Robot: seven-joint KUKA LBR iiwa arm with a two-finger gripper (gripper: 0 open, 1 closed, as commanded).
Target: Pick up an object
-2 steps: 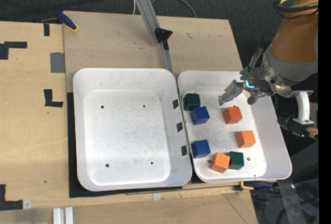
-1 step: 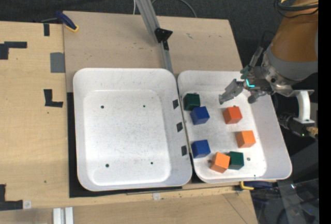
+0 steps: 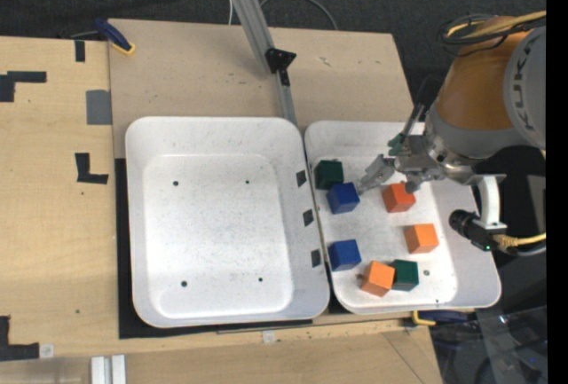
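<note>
1. The left bin [image 3: 142, 196] holds no blocks.
2. The right bin [image 3: 470, 285] holds every block.
3. The arm [image 3: 484, 98] reaches in from the right, over the far part of the right bin.
4. The gripper [image 3: 395, 174] hangs above the blocks with its fingers spread apart and nothing between them.
5. A red block [image 3: 398, 197] lies just under the right finger, and a blue block [image 3: 343, 197] sits just left of the left finger.
6. A dark green block [image 3: 329, 172] is far-left; nearer lie a second blue block [image 3: 344, 254], two orange blocks [image 3: 422, 238] and another green block [image 3: 406, 274].
7. Judged from this, nothing is picked yet: descent, closing and lifting remain.
</note>
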